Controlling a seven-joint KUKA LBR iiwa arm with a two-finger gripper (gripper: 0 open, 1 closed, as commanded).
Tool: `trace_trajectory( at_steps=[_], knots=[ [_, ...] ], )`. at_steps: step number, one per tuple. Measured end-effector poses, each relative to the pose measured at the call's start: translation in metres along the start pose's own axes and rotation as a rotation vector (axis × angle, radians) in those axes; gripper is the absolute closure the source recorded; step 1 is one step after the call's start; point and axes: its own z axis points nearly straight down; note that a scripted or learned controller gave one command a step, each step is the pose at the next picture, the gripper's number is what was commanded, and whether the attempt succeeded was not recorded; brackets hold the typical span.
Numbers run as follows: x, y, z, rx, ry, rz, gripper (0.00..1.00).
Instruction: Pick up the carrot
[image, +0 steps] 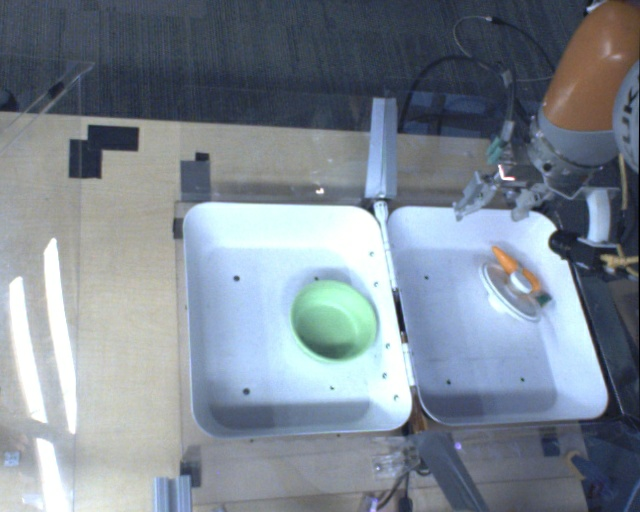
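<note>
An orange carrot (514, 267) with a green end lies across a small clear dish (512, 291) in the right bin (470, 385), toward its far right side. My gripper (496, 199) hangs above the far edge of that bin, up and slightly left of the carrot. Its two fingers stand apart, open, with nothing between them.
A light green bowl (335, 319) sits in the left bin (240, 390), near its middle right. A metal divider post (379, 150) stands behind the seam between the bins. Cables run behind the right bin near the arm.
</note>
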Motion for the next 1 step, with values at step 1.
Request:
trace_trajectory(
  at_steps=[1],
  knots=[
    [-0.0621, 0.0011, 0.0719, 0.0, -0.001, 0.007, 0.0]
  ],
)
